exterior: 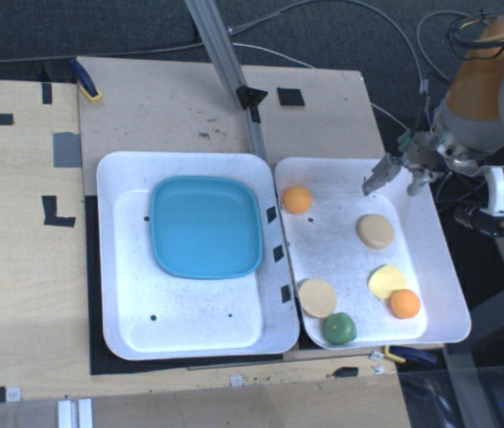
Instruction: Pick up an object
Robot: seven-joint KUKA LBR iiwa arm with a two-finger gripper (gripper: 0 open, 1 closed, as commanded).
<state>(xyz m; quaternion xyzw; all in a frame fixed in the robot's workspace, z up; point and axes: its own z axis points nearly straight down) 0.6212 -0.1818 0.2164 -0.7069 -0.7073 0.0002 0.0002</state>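
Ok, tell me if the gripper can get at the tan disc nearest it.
Probably yes: the gripper hangs over the right bin's far corner, and the tan disc lies uncovered, apart from other objects.

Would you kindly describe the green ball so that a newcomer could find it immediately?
Look in the right-hand shallow white bin, along its near edge. The small round green ball lies there, touching a tan disc; it is the only green thing among tan, yellow and orange pieces.

Fixed overhead slant onto both bins point(109, 239)

light: even, soft, overhead | shadows: faint | glare: none | focus: slightly soft, grainy
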